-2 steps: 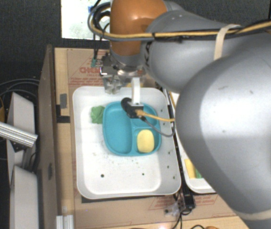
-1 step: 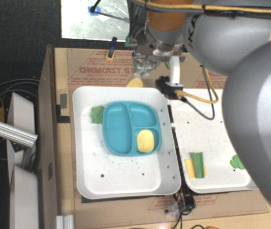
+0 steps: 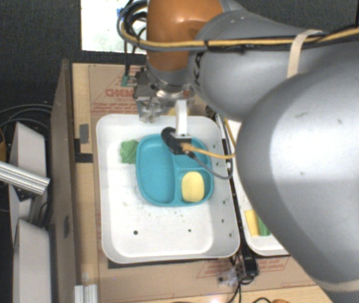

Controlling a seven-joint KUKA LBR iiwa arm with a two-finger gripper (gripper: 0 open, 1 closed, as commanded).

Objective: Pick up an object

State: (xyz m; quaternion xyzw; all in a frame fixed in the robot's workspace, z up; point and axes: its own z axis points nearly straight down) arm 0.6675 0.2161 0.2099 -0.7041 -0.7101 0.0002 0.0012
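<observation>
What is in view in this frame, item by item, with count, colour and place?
left bin: one, white, centre of the bench
right bin: one, white, beside it, mostly covered by the arm
divided plate: one, blue, in the left bin
oval object: one, yellow, in the plate's lower right compartment
green piece: one, green, in the left bin against the plate's upper left edge
yellow piece: one, yellow, in the right bin, partly hidden
cardboard sheet: one, brown with red print, under the bins
metal bar: one, silver, left of the bench
arm: one, grey with orange band, from the right
gripper: one, at the left bin's far edge
</observation>
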